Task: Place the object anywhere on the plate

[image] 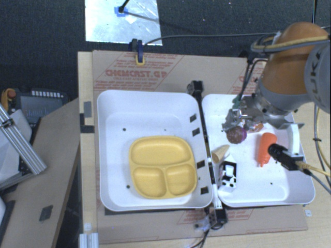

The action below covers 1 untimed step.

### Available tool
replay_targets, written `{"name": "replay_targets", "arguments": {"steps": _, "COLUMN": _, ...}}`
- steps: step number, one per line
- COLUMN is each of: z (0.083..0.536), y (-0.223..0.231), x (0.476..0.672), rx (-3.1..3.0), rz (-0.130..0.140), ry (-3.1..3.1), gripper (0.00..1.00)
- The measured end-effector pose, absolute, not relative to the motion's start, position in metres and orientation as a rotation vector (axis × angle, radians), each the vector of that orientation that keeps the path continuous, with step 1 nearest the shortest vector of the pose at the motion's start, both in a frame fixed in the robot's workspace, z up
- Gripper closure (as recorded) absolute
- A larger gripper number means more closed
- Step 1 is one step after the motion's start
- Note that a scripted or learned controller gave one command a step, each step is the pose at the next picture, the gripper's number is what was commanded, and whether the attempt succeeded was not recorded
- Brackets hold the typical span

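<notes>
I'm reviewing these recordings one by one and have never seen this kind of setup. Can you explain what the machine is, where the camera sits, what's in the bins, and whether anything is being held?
One fixed camera looks down at a slant on a bench with two shallow white bins. The grey and orange shape on the right is a robot arm; its gripper hangs over the right bin. Right below it lies a small purple round object; whether it is gripped I cannot tell. Also in that bin: an orange carrot-like piece, a pale wedge and a black-and-white patterned item. The left bin holds a yellow divided plate, the goal, with nothing on it yet.
</notes>
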<state>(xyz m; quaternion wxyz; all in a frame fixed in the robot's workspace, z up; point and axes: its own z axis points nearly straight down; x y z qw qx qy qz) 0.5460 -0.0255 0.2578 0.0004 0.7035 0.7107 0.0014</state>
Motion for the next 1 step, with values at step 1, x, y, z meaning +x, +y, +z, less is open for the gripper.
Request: {"name": "replay_targets", "arguments": {"steps": 1, "z": 0.2548, "y": 0.031, "x": 0.5399, "rx": 2.21, "rz": 0.004, "ry": 2.234, "gripper": 1.0}}
